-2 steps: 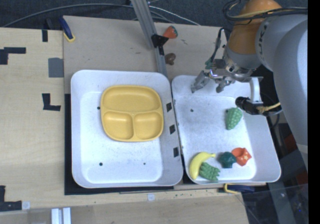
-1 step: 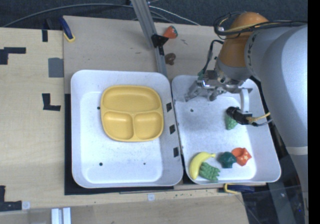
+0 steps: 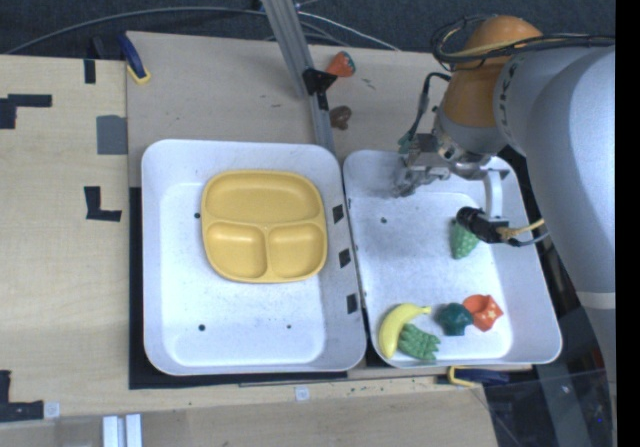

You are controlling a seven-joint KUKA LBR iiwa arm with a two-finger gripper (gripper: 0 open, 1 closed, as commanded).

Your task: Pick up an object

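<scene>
The arm reaches over the right bin; the left bin holds a yellow divided plate. The gripper hangs at the right bin's far left; finger spread I cannot tell. A banana, possibly green toys, sits near.

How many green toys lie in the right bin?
3: a green toy by the right wall, a green toy against the banana, a darker green toy beside the orange toy. The arm may hide more.

Even, soft overhead light, faint shadows, slightly grainy and soft focus.
</scene>
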